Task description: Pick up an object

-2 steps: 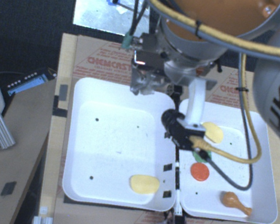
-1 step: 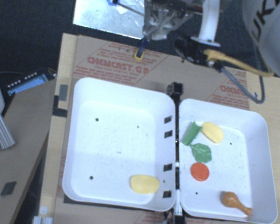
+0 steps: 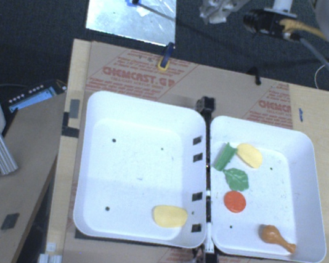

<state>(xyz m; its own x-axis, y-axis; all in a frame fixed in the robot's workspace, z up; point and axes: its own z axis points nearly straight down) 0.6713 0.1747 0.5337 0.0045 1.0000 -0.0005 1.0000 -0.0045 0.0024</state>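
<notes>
The picking up is not looking done yet: all the toys are lying in the bins, and the gripper (image 3: 220, 3) is hanging high up at the back, well away from both bins. It is looking blurry, so I cannot tell how open it is or if it is holding anything. So the whole job is waiting to be done: going down to a toy, grabbing it and lifting it. Two white bins are sitting side by side on the surface, the left bin (image 3: 96, 147) and the right bin (image 3: 306, 182). I am counting six toys. One yellow piece (image 3: 169, 216) is lying alone in the left bin, near its front right corner. Five are lying in the right bin: another yellow lump (image 3: 249, 154) at the back, a green stick (image 3: 226, 155) just beside it, a green leaf (image 3: 237, 179) in front of those, one red round piece (image 3: 234, 201) near the leaf, and one brown drumstick shape (image 3: 276, 237) at the front
</notes>
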